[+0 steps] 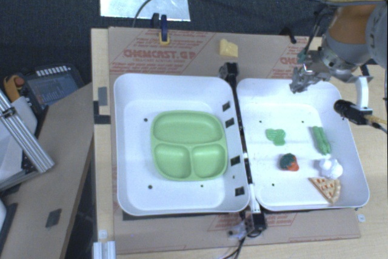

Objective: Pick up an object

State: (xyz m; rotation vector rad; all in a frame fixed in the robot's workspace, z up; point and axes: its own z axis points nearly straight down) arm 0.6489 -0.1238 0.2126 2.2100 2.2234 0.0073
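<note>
Gripper (298,84) hung above the right bin's (262,97) far rim; finger state could not be told. Arm cropped at frame edge; small white item (329,167) indistinct.

Even, bright overhead light with soft shadows. The white bins (182,85) glare slightly. Fine detail is soft and grainy throughout.
</note>
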